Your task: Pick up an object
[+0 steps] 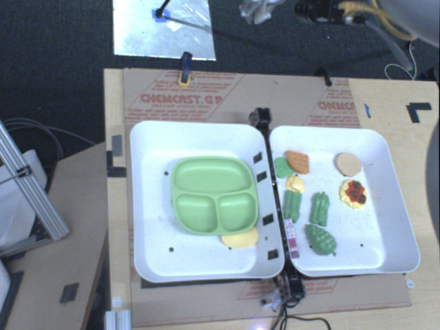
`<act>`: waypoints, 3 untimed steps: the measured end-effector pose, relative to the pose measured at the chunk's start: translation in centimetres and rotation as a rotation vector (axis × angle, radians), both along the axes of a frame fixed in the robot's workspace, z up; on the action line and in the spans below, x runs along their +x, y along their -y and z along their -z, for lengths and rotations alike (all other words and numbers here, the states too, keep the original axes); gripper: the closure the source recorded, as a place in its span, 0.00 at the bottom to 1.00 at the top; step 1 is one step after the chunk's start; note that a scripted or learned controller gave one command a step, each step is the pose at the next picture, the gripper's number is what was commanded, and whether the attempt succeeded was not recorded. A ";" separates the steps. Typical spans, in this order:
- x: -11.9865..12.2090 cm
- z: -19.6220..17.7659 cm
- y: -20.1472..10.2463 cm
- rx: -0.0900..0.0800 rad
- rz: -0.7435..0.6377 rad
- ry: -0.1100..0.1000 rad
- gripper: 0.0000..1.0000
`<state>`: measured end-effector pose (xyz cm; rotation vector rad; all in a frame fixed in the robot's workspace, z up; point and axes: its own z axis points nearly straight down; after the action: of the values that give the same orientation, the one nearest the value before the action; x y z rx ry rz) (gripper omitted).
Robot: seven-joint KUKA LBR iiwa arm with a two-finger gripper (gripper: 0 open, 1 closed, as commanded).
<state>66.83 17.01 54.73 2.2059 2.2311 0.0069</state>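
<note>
Judging the green toy vegetable (320, 209) light, stiff, slippery; best pinched mid-length; gripper (260, 9) far above bins, grip unclear.

We see two white bins (151, 184), the left holding a pale green divided tray (214, 194) over a yellow piece (240, 238). On the right lie dark green vegetables (320, 208), a tan round (348, 163) and a yellow disc topped red (353, 193).

Left bin (148, 205) holds a green divided tray (214, 194) with a yellow piece (240, 238) touching its near edge. Right bin (395, 205) holds small toy foods: a round tan piece (348, 163), a pizza-like disc (353, 193), and green vegetables (320, 209). The gripper (260, 2) hangs at the top edge, well apart from both bins.
</note>
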 end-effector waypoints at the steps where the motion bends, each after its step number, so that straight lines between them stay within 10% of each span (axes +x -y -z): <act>1: 0.0 -1.1 0.0 0.000 -0.006 0.002 1.00; 2: -0.1 13.6 -5.5 -0.002 0.004 -0.018 1.00; 3: -6.0 0.3 -2.6 0.005 0.009 0.007 1.00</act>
<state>60.87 19.64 54.44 2.2147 2.2199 0.0205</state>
